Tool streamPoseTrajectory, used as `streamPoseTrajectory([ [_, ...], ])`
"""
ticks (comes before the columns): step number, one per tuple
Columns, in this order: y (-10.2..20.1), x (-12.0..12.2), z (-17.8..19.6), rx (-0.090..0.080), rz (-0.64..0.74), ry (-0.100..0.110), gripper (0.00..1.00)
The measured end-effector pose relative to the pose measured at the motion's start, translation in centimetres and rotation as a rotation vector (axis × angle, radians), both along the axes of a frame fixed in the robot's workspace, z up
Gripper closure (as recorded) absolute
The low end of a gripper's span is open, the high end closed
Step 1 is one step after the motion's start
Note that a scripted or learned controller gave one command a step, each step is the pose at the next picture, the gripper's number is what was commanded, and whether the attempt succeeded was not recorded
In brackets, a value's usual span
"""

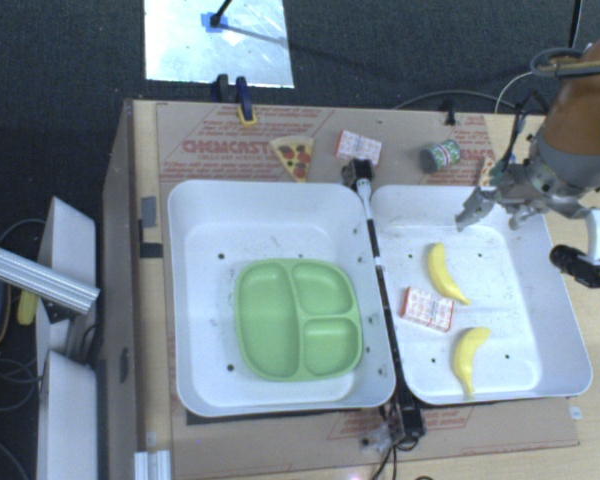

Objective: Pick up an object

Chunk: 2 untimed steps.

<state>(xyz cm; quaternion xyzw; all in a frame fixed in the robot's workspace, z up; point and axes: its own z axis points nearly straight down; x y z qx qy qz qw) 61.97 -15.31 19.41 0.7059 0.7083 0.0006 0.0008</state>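
Nearest, in the right bin (560, 353), lies a yellow banana (468, 356) close to the front wall, with a small red-and-white packet (427, 309) just behind it and a second banana (444, 273) beyond that; any of the three could be the thing to pick. Left bin (195, 268) holds a green divided plate (300, 318), its three compartments bare. Farther back, the pincer (500, 203) hangs over the right bin's far edge, fingers spread and nothing between them. Risks, as I judge: the bananas are curved and smooth, so a closing grip may squirt one sideways; the packet lies flat and may give the fingers no purchase. On the counter (400, 133) behind the bins sit a pizza-slice toy (293, 155), another packet (358, 147) and a small can (442, 154).
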Motion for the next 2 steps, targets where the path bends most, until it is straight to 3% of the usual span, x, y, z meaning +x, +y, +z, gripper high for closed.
streamPoseTrajectory([
  [1,3.3,1.0,-11.0,0.0,0.001,0.0,0.0],
  [2,3.3,1.2,-9.8,0.0,0.003,-0.003,1.0],
])
